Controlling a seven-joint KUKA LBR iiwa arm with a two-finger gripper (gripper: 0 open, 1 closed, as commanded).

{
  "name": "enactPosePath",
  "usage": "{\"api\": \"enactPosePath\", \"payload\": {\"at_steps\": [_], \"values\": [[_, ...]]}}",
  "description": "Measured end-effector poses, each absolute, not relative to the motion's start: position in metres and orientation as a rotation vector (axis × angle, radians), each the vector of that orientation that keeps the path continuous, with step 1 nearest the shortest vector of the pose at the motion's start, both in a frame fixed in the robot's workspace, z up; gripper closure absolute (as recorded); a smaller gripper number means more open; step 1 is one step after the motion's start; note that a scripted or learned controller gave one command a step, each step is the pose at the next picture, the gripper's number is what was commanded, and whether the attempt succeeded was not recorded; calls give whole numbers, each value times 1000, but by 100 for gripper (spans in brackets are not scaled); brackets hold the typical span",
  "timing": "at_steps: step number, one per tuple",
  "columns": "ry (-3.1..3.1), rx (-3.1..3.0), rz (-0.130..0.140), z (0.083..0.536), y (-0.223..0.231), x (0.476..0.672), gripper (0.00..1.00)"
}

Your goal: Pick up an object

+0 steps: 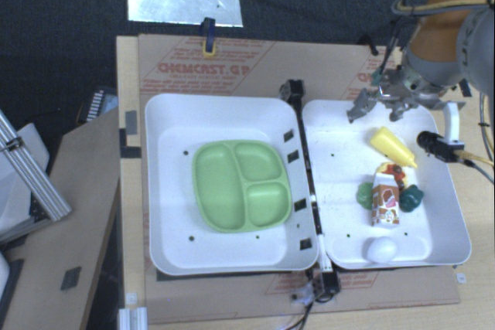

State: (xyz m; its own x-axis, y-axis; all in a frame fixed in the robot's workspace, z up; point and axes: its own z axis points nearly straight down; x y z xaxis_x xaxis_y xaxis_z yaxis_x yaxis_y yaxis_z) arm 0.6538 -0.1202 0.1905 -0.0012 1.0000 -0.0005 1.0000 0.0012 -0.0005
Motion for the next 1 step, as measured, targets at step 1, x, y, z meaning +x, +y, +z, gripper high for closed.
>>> {"api": "enactPosePath", "payload": {"at_steps": [1], "values": [[2222, 2221, -1, 142, -130, 654, 0]]}}
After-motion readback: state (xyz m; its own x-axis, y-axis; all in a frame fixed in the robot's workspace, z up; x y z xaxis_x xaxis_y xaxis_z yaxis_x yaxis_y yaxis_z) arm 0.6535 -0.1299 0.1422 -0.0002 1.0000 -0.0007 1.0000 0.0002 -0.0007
